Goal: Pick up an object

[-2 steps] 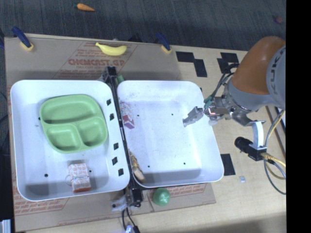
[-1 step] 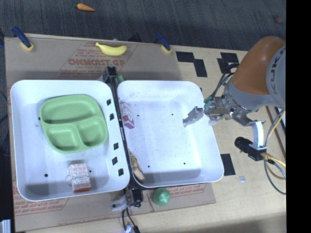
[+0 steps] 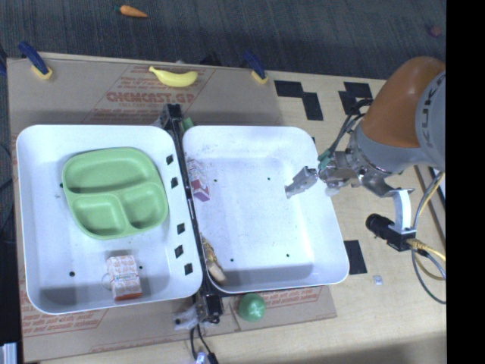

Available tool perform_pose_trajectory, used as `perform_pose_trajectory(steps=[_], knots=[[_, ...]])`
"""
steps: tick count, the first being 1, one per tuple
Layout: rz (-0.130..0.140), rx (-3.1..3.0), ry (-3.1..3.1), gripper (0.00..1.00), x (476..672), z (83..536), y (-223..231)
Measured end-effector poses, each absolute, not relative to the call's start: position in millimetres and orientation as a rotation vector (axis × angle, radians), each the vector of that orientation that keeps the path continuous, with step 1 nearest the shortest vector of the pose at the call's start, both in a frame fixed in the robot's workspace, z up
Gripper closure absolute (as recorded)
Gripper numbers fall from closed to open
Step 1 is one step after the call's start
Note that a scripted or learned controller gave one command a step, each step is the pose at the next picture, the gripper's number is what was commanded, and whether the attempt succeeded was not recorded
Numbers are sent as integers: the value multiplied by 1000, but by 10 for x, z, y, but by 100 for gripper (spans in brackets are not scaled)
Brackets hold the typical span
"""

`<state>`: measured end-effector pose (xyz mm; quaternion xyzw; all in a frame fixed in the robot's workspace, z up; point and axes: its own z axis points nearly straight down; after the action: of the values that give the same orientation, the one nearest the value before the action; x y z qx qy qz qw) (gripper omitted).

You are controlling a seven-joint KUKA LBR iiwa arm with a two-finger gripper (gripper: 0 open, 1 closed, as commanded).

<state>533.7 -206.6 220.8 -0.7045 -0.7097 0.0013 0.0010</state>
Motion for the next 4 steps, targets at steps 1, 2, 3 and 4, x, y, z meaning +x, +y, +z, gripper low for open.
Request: perform_pose_trajectory(steps=[1,2,3,4], knots=[[4,-2212,-2228,0,5337,2208,-2066],[0,-2215,-2226,0,6371,2180,-2102],[3,-2213,-2225,0,5739,915,-2107],[0,-2218,-2224,0,5528,1610,-2117]])
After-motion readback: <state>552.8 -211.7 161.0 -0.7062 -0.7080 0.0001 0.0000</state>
